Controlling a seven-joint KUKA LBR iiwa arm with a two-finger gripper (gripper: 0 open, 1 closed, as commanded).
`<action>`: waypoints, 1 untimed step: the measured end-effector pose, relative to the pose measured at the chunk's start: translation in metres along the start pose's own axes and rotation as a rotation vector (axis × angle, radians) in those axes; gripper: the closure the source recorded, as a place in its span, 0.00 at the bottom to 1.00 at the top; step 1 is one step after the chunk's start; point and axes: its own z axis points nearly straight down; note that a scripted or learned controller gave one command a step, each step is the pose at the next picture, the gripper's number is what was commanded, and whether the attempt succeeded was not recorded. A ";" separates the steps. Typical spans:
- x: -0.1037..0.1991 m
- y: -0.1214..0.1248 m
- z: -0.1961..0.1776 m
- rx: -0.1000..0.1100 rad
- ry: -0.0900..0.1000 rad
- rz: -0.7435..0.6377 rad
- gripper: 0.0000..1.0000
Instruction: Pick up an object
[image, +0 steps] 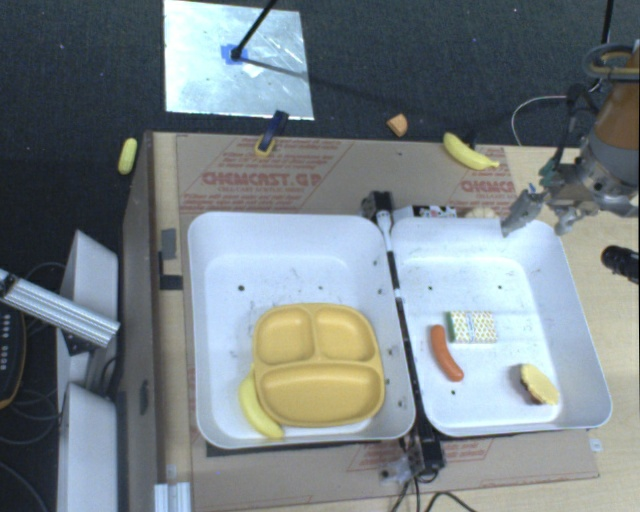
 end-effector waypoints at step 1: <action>0.071 -0.005 0.090 0.004 0.003 -0.002 0.00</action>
